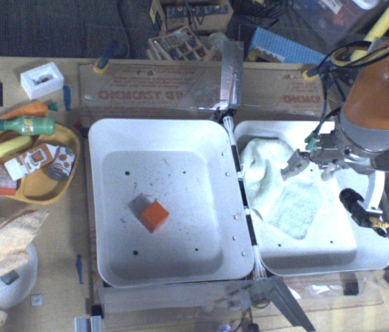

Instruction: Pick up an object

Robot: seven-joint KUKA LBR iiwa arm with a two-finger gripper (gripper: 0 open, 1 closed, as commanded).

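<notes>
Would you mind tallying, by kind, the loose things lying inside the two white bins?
Orange blocks: 1, the orange block in the left bin.
Pale cloths: 2, a bunched cloth and a flat cloth, both in the right bin.
Total: 3 things.

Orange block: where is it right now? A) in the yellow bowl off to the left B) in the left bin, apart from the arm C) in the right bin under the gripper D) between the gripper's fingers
B. The orange block lies on the floor of the left bin, while the gripper hangs over the pale cloth in the right bin.
</notes>
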